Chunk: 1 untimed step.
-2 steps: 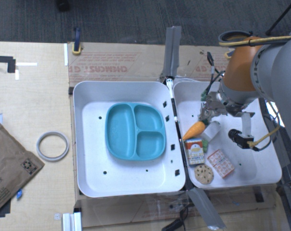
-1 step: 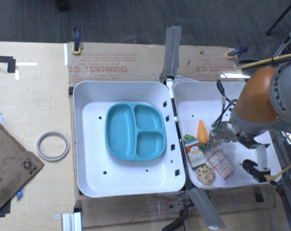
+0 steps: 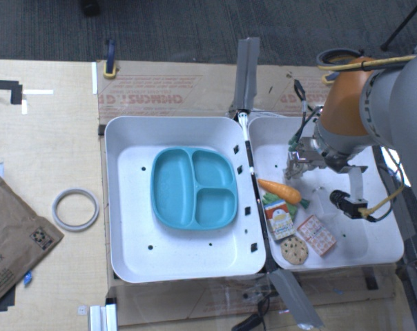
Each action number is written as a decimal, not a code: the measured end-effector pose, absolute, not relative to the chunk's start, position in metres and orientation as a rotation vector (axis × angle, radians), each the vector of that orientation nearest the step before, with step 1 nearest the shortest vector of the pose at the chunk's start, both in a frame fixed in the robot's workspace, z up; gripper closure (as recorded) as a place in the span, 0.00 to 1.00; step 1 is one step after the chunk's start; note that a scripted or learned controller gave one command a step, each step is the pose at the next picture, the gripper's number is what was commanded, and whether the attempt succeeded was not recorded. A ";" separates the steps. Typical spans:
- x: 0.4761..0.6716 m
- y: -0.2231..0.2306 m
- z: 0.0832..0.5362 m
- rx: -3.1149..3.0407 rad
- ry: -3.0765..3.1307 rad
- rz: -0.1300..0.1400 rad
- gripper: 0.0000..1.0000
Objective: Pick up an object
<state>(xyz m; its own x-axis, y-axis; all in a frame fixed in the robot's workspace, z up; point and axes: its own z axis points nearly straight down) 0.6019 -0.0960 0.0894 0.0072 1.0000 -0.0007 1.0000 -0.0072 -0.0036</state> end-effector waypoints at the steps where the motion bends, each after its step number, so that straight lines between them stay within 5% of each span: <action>1: 0.595 -0.075 0.189 -2.136 -2.300 0.006 0.00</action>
<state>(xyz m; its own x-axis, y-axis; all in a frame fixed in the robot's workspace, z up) 0.5947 -0.0750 0.1891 -0.0739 0.9973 -0.0007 0.9973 0.0739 -0.0044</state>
